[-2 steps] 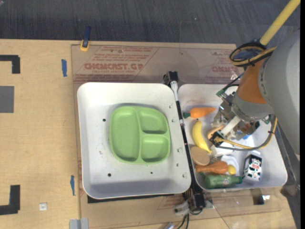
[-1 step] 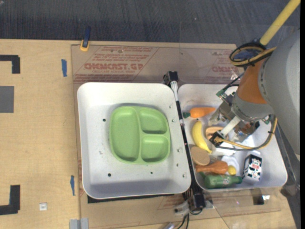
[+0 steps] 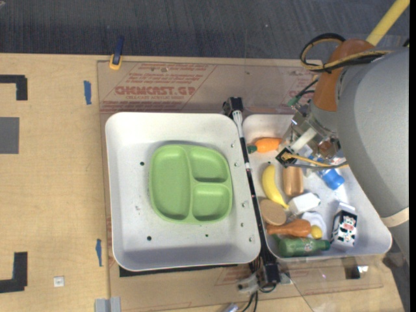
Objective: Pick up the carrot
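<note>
Carrot (image 3: 266, 145), smooth orange taper

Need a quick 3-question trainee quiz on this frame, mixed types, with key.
1. True or false: the carrot lies in the same bin as the green divided plate.
2. Which lies directly beside the banana? A) the hot dog B) a blue mug C) a fork
3. Fill in: the hand is over the ____ bin.

Key: 1 false; 2 A; 3 right. The carrot sits at the right bin's far end, near the hand.
</note>
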